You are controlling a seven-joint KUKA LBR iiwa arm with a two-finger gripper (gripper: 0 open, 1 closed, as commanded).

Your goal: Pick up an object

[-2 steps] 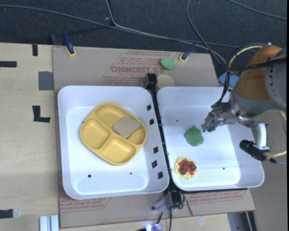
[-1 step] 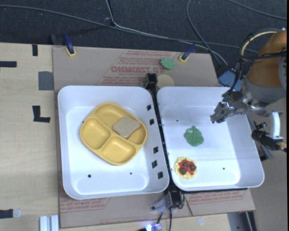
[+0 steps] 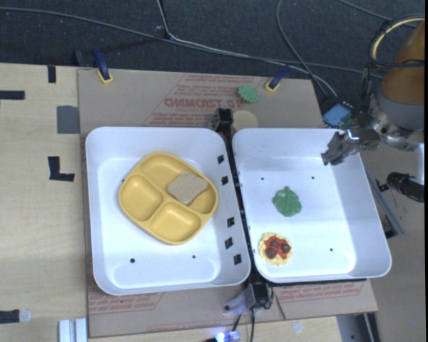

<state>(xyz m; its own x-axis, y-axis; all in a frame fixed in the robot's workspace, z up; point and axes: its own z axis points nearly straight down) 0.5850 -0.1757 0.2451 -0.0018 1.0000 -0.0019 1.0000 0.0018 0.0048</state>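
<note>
On the wooden desk point(image 3: 28, 191) I see two shallow white bins; I take the right bin point(image 3: 342, 262) as my landmark. The left bin point(image 3: 103, 191), touching it, holds a yellow divided plastic plate point(image 3: 146, 205) with a tan bread slice point(image 3: 187, 187). Inside the right bin lie a green leafy toy point(image 3: 287, 201) near its middle and a small pizza toy point(image 3: 274, 248) by its near-left corner. The gripper point(image 3: 337, 153) hovers at its far-right rim; I cannot tell how the fingers stand.
</note>
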